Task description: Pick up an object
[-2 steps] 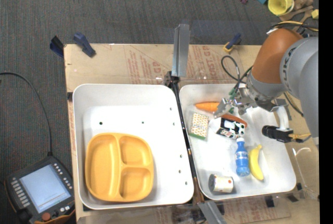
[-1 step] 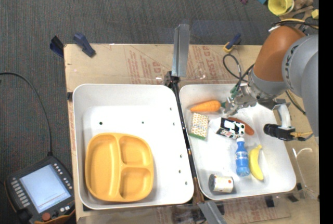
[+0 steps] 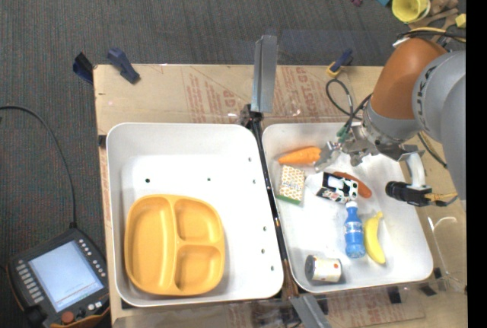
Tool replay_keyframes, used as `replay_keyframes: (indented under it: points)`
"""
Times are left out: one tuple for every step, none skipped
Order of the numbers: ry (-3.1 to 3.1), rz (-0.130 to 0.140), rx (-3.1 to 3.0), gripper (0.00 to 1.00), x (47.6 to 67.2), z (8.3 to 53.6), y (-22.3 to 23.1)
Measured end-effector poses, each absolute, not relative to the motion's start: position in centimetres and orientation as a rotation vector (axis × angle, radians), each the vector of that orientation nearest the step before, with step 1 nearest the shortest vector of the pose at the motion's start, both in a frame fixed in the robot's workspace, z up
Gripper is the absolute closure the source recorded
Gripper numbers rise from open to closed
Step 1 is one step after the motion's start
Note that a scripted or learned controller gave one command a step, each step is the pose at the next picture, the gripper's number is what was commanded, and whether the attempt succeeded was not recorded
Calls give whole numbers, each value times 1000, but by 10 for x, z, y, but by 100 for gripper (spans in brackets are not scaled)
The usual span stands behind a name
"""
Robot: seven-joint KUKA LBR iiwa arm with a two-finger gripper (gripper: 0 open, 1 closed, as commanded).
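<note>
dark grey carpet surrounds a cardboard-topped bench (image 3: 198, 94) on which two shallow white bins are set. the claw (image 3: 344, 150) is lowered over the right bin's (image 3: 415, 246) far edge, just beside the orange plastic carrot (image 3: 300, 157), likely the thing aimed at; whether it is clenched or released cannot be told. a patterned card (image 3: 291, 184), blue bottle (image 3: 353, 230) and yellow banana (image 3: 374, 237) are crowded nearby. a yellow divided plate (image 3: 176, 244) is kept apart in the left bin (image 3: 141, 148).

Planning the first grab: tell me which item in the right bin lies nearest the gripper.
The carrot, at the bin's far left, just left of the gripper. The banana, blue bottle and can lie toward the near edge.
</note>
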State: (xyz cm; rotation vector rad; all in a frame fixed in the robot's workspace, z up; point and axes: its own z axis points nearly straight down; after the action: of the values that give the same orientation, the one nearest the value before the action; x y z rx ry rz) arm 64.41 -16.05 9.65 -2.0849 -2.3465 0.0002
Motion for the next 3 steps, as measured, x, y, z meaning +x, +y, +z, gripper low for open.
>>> replay_keyframes:
  points:
    - [-2344, -1, -2086, 100, 644, 106, -161]
    - [-2344, -1, -2086, 0, 644, 106, -161]
    - [-2532, 0, -1854, 0, 584, 87, -180]
